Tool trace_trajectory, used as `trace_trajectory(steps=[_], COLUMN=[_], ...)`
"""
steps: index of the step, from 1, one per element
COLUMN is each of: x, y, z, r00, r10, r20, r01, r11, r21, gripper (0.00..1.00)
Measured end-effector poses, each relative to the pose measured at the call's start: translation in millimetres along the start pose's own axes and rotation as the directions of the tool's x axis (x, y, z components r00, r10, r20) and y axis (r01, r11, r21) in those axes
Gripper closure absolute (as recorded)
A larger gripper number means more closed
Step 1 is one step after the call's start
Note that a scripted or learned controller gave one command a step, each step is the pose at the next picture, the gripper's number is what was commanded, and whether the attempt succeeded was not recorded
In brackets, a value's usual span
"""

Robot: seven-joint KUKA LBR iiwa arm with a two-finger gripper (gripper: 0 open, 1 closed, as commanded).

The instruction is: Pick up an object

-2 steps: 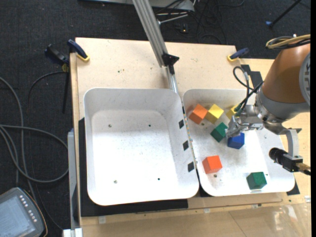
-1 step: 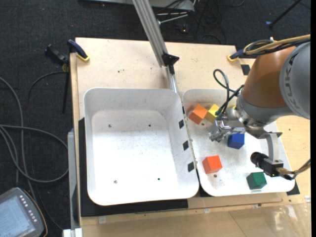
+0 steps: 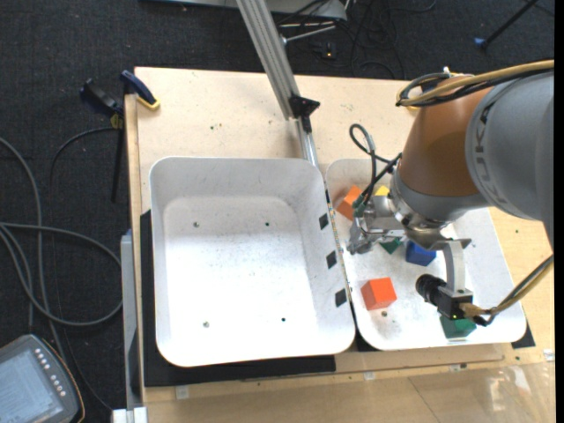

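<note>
My gripper (image 3: pixel 364 233) hangs low over the upper left part of the right bin (image 3: pixel 498 267), under the big grey and orange wrist. An orange block (image 3: pixel 350 199) lies just beyond it, close to the bin's left wall. A red-orange cube (image 3: pixel 380 293) sits in front of it, apart from the fingers. A blue block (image 3: pixel 419 254) and a small dark green piece (image 3: pixel 389 246) lie right beside the gripper, partly hidden by the arm. A green block (image 3: pixel 457 327) rests near the bin's front right corner.
The left bin (image 3: pixel 238 258) stands beside the right one, sharing a wall with black marks. A metal pole (image 3: pixel 269 47) slants from the bench's back. Black cable loops (image 3: pixel 366 148) trail off the wrist. A blue and yellow clamp (image 3: pixel 137 91) lies at the bench's far left corner.
</note>
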State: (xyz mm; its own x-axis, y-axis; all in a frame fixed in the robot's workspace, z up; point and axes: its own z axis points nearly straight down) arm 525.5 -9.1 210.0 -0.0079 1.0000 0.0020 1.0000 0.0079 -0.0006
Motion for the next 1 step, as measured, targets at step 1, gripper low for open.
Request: trace_trajectory(steps=[1], x=[45.5], y=[-7.0], z=[-5.5], r00=[1.0], r10=[0.0], r20=[0.0], r01=[0.0], r11=[1.0], r21=[-0.001], gripper=[1.0])
